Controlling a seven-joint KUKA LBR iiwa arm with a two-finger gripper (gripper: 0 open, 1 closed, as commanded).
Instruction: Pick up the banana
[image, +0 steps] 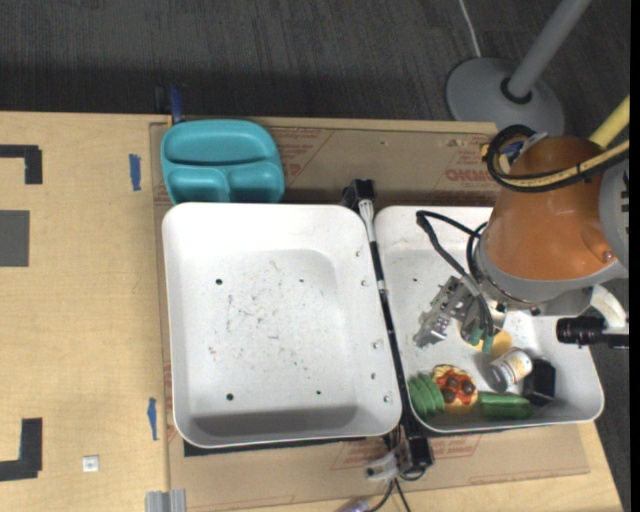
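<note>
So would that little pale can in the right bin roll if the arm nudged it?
Probably a little: the pale can looks round and seems to lie on its side. It likely wouldn't travel far, since a black block and a green piece sit close by. It looks small, so probably light.

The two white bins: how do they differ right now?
The left bin holds only dark specks and scuffs; the right bin holds a cluster of small things near its lower edge. The arm hangs over the right bin and hides part of it, while the left bin lies fully in sight. Both are shallow, white and side by side.
</note>
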